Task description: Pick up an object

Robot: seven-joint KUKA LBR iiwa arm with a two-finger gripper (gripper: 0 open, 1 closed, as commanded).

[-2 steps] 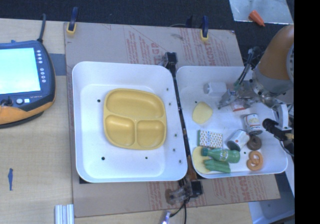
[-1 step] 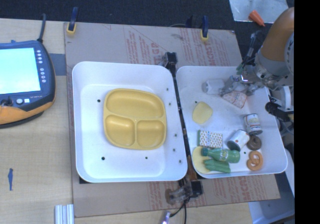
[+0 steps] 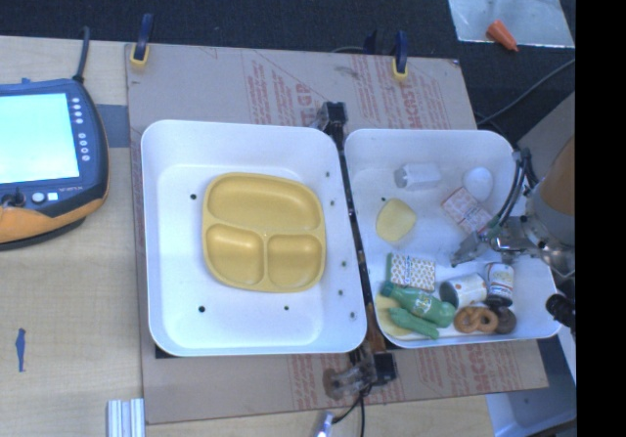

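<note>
**Gripper low over right bin, nothing between the fingers**

The gripper (image 3: 468, 251) sits low in the right bin (image 3: 430, 138), near its right wall, fingers pointing left and spread apart — released, with no object between them. The fingertips are just beside a small patterned packet (image 3: 464, 207) and just above a white cylindrical container (image 3: 468, 287).

Nearest candidates, all in the bin's front right corner: the white container, a small bottle with a red label (image 3: 501, 280) and two brown pretzel-like rings (image 3: 482, 319). Further left lie a green bottle (image 3: 419, 303), a patterned box (image 3: 412, 272) and a pale yellow disc (image 3: 396, 221). The left bin (image 3: 171, 147) carries a yellow divided plate (image 3: 263, 231).

Handling judgement — the white container looks light and rigid, likely smooth plastic, so it could roll or slip from a shallow pinch. Best taken across its round body at mid-length, jaws square to its axis. The packet looks thin and flat, poor purchase from above. The clutter is tight here; neighbours may get nudged.
</note>
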